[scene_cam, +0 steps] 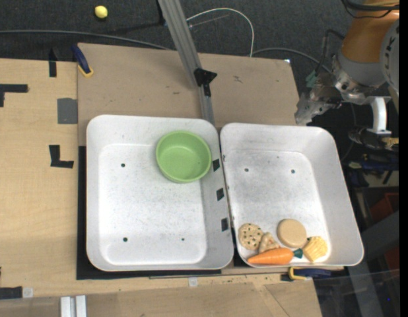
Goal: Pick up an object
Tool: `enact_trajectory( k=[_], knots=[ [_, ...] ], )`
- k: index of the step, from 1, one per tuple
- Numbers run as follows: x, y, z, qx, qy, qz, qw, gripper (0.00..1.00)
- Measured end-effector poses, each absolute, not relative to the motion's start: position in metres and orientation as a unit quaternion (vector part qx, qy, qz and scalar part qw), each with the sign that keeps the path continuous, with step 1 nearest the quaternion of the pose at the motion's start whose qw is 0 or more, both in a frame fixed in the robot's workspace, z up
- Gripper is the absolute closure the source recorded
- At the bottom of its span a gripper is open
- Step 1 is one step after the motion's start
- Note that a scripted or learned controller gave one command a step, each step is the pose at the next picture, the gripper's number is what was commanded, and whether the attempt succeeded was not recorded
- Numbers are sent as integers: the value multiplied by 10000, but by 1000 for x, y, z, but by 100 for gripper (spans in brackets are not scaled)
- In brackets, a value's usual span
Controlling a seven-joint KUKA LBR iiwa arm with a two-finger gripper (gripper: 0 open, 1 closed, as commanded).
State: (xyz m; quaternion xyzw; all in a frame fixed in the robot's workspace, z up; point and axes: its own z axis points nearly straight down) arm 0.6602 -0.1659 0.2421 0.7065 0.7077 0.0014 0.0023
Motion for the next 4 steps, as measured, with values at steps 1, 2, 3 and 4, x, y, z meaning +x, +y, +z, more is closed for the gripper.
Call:
enact_trajectory(
  k=[1,2,3,4],
  knots=[
    [667,-104,244,7046,7096,7,-4,100],
    [671,-50,232,7048,7094,-3,-14,100],
    [663,11,238,7044,7098,1,-14,100],
    [660,61,223,7049,7093,-10,-15,100]
  ],
)
